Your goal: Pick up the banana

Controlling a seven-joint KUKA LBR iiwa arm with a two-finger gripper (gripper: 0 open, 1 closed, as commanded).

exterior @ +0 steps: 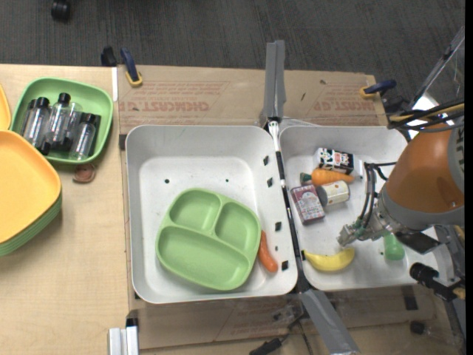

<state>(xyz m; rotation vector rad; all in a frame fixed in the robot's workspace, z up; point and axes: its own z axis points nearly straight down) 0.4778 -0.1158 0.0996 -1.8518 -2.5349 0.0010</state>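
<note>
The yellow banana (330, 259) lies at the front of the right bin (355, 279), near its front left corner. My gripper (355, 233) hangs just above and to the right of the banana's right end, under the orange band of the arm (425, 180). Whether anything is between its fingers cannot be made out from this angle. The banana rests on the bin floor.
The right bin also holds a maroon box (308, 203), a small jar (336, 192), a carrot-like orange piece (330, 176), a black-and-white carton (334, 158) and a green item (394, 249). In the left bin (148, 161) lie a green divided plate (211, 238) and an orange carrot (267, 253).
</note>
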